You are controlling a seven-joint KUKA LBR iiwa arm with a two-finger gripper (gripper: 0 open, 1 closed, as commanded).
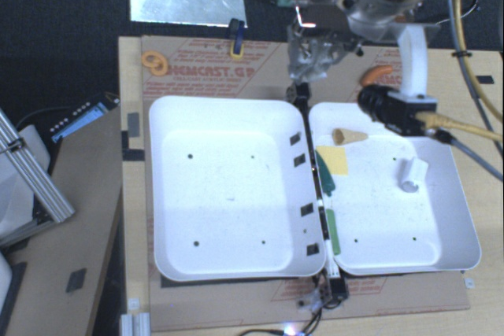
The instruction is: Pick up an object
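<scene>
Two white bins side by side on the bench (213, 67): left bin (228, 189), right bin (394, 201) holding one yellow square (334, 161), one tan cone (349, 136), one white cylinder (409, 173), two green pieces (325, 179); gripper (302, 90) above the divider, grip state impossible to tell
</scene>
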